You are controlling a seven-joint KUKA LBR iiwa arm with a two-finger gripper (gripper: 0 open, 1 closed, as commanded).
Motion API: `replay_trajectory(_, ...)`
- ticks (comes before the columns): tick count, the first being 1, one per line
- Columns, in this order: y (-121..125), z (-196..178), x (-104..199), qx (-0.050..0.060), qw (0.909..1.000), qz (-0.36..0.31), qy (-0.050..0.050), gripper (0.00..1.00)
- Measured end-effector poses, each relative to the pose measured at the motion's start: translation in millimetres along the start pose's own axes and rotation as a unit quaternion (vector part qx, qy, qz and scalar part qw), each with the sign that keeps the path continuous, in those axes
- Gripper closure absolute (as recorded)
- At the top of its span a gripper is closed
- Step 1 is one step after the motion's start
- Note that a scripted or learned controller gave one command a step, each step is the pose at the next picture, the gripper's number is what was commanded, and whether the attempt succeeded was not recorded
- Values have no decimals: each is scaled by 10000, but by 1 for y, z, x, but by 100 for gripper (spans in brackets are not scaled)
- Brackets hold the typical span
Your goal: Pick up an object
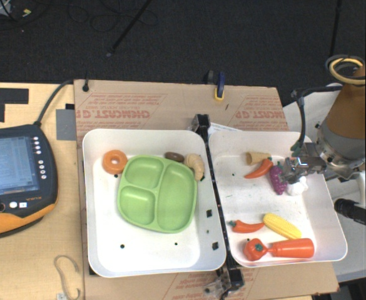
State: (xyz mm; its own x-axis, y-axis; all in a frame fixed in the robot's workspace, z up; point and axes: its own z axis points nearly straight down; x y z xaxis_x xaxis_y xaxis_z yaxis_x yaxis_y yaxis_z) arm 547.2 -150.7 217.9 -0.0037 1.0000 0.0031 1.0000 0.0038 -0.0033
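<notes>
The gripper (293,172) sits low at the right bin's (336,220) far right edge, touching the purple toy (277,179), seemingly its target. Whether it grips the toy cannot be told. An orange pepper (258,169) lies just beside.

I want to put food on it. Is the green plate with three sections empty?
Empty. The green sectioned plastic plate in the left white bin shows bare green in all its sections; the orange ring-shaped donut lies beside it.

Bench (26,249): cardboard sheet (170,108), two white bins (101,230), apparently teach pendant (14,174) left.
</notes>
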Motion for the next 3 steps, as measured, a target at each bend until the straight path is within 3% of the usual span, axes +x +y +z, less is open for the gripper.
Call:
replay_trajectory(1,6,-5,58,-2,10000,-7,2,100)
replay_trajectory(3,-7,-19,157,-1,10000,-2,-3,100)
